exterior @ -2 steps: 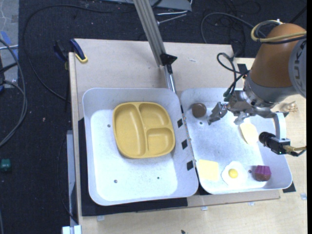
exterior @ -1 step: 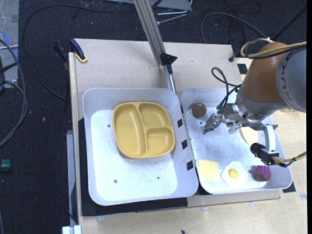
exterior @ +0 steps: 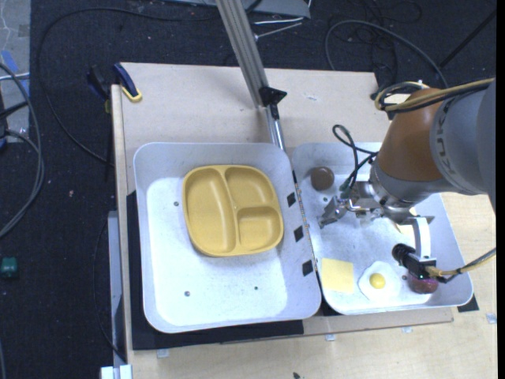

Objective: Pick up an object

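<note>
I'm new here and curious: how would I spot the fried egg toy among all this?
Find the right-hand white bin, the one under the arm. Along its near edge, the fried egg lies just right of a flat yellow square. It alone is white with a round yellow yolk.

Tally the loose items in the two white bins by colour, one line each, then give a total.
Yellow: 2, the divided tray in the left bin and the cheese slice in the right bin.
Brown: 1, the round piece.
White with a yellow centre: 1, the fried egg.
Dark red: 1, the small piece at the right bin's edge.
Total: 5
</note>
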### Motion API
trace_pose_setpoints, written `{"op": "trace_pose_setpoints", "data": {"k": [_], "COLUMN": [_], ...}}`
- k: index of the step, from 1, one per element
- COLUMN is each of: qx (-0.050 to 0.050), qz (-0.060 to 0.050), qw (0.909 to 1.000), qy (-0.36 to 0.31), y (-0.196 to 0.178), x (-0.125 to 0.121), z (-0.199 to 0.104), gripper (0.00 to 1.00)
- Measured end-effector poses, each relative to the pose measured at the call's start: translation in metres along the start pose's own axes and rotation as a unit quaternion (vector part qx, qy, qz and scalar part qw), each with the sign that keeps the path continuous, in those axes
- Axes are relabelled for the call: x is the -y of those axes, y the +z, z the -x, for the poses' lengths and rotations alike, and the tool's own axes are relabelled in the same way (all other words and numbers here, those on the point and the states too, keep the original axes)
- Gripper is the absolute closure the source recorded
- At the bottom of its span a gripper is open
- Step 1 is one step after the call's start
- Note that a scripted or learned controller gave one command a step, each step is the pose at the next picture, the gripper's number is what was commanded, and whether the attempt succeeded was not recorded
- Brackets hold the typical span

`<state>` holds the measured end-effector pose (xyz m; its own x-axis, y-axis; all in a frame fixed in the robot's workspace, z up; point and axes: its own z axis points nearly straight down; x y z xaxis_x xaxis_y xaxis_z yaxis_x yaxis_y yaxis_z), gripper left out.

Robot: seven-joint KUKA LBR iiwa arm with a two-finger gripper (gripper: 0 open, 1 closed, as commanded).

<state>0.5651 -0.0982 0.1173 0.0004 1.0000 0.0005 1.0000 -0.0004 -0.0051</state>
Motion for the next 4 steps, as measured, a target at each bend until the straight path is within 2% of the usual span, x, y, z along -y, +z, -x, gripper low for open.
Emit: {"op": "trace_pose_setpoints", "data": {"k": [1,2,3,4], "qx": [0.0,0.001,0.001,0.0], "qz": [0.003,0.005,0.006,0.003], "qw": [1.0,1.0,1.0,1.0], "qy": [0.0,0.001,-0.002,-0.001], "y": [-0.013,-0.064,-0.126,-0.13], "x": [-0.001,0.003,-0.001,-0.001], "z": [0.0,0.01,0.005,0.005], "gripper": [1.0,1.0,1.0,1.0]}}
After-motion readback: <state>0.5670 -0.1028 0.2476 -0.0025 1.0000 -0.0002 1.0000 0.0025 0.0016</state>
